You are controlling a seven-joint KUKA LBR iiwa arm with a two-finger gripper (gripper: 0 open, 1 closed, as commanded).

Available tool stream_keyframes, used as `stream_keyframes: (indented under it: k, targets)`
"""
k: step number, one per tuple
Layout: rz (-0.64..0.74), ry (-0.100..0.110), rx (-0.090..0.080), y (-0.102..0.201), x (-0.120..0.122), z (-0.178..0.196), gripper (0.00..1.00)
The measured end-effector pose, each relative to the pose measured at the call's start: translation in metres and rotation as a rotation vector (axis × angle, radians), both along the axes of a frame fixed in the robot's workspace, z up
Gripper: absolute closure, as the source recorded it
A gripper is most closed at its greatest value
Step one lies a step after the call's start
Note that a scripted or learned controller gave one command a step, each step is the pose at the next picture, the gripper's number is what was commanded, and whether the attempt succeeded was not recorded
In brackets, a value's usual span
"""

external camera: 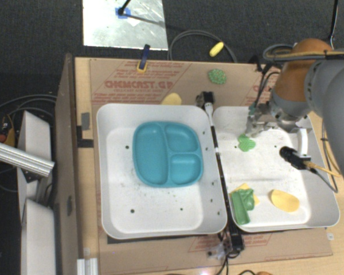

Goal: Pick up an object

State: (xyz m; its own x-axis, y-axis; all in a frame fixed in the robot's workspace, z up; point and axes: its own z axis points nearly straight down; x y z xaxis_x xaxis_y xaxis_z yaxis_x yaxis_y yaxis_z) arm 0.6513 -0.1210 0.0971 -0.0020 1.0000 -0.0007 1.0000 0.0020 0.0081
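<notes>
Over the right bin [318,213], the claw [253,127] hovers above a green piece [246,144]; finger state unclear.

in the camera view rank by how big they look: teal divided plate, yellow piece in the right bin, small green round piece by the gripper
1. teal divided plate, by far the largest
2. yellow piece
3. small green round piece, only a little smaller than the yellow one, so that order is unsure

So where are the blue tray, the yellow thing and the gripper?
blue tray [167,154]: camera view, centre divider.
yellow thing [284,200]: camera view, its middle.
gripper [252,129]: camera view, its tip.
</notes>
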Motion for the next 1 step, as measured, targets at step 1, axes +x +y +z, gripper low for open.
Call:
stream_keyframes:
  k: [1]
  targets:
    - [0.0,0.001,0.0,0.0,-0.0002,-0.0004,0.0]
